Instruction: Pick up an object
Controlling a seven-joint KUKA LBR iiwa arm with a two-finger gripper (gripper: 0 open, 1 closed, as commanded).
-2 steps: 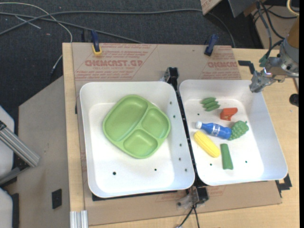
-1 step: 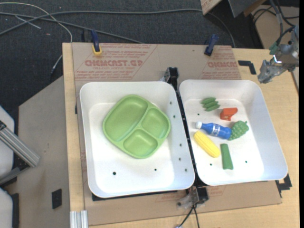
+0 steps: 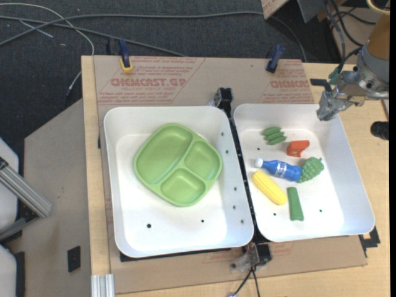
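Left bin (image 3: 124,228): one green divided plate (image 3: 177,164), lying flat near centre. Right bin (image 3: 346,209): small toys clustered mid-bin, namely green pea pod (image 3: 273,135), red-orange piece (image 3: 297,147), blue bottle (image 3: 279,169) touching green grape bunch (image 3: 312,167), yellow corn (image 3: 269,187) just beside bottle, green stick-shaped piece (image 3: 295,203). Gripper (image 3: 326,111) over right bin's far right corner, well apart from toys; cannot tell its state. Two clamps (image 3: 125,60) on cardboard's far edge.

You see two shallow white bins: the left bin (image 3: 124,228) holds a green divided plate (image 3: 177,164). Both sit on a cardboard sheet (image 3: 185,73) fixed by a yellow-and-blue clamp (image 3: 125,55) and a blue clamp (image 3: 275,58). Grey cables (image 3: 49,26) cross dark carpet.
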